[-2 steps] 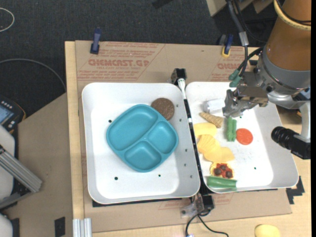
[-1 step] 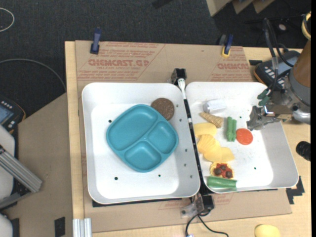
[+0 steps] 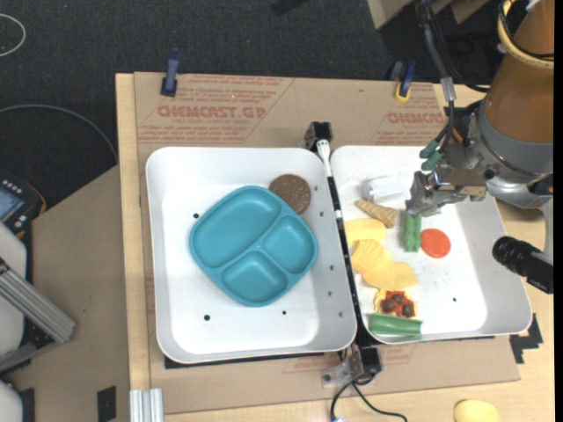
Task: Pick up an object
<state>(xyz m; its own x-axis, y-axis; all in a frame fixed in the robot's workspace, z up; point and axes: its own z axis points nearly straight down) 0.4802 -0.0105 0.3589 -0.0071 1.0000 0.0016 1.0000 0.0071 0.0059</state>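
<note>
Cardboard-topped bench (image 3: 264, 104) on dark carpet, two white bins side by side.

From the camera view, the left bin (image 3: 171, 262) holds a blue divided plate (image 3: 253, 244) with a brown round cookie (image 3: 291, 191) touching its upper right edge. The right bin (image 3: 479, 297) holds toy food: a white piece (image 3: 381, 187), a cone (image 3: 376, 210), yellow pieces (image 3: 374, 253), a pizza slice (image 3: 398, 303), a green pea pod (image 3: 394, 325) at the front rim, and an orange round piece (image 3: 435, 243). The gripper (image 3: 413, 211) reaches in from the right and stands over a green upright piece (image 3: 411, 233), just beside the orange one. Whether its fingers are spread or pressed together I cannot tell; nothing is visibly pinched.
</note>
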